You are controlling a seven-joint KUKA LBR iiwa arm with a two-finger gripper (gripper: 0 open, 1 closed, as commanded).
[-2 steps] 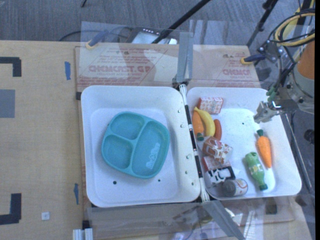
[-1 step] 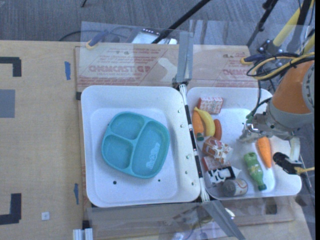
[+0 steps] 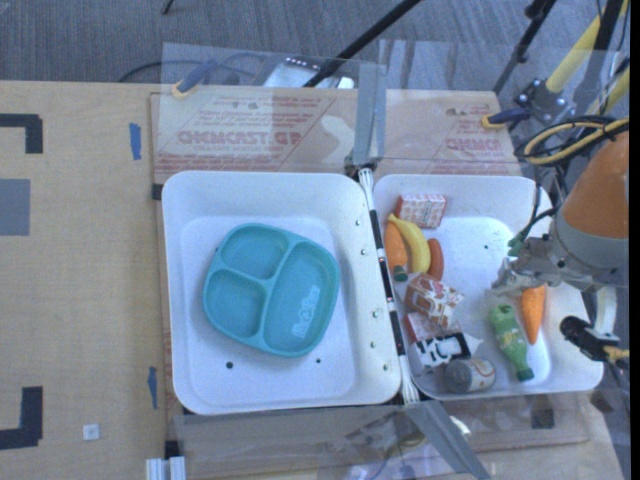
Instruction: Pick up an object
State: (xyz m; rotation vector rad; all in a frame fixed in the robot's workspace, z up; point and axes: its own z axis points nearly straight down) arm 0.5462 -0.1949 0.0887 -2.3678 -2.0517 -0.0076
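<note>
Nearest the camera, at the right bin's front edge, sat one small round can (image 3: 468, 374), lying beside one black-and-white carton (image 3: 438, 349).

Left to right:

Left bin (image 3: 190, 203): one teal divided plate (image 3: 271, 288), three compartments, resting flat near the middle.

Right bin (image 3: 470, 193), left side: one small red-and-white box (image 3: 421, 209) near the back wall. Just in front of it, one banana (image 3: 412, 243), with an orange piece (image 3: 397, 251) against its left side and a red-orange piece (image 3: 435, 259) against its right. Further forward, one crumpled red-and-white packet (image 3: 433, 303), touching the carton's top edge.

Right bin, right side: one green bottle (image 3: 510, 341) lying at a slant, cap end toward the front. One carrot (image 3: 533, 311) just to its right, pointed end toward the front, close beside the bottle.

Gripper (image 3: 522, 272): reached in from the right, positioned right above the carrot's thick end. Could not tell how far the hand was parted, nor whether it touched or gripped the carrot. Grey wrist with the orange band sat over the bin's right rim.
</note>
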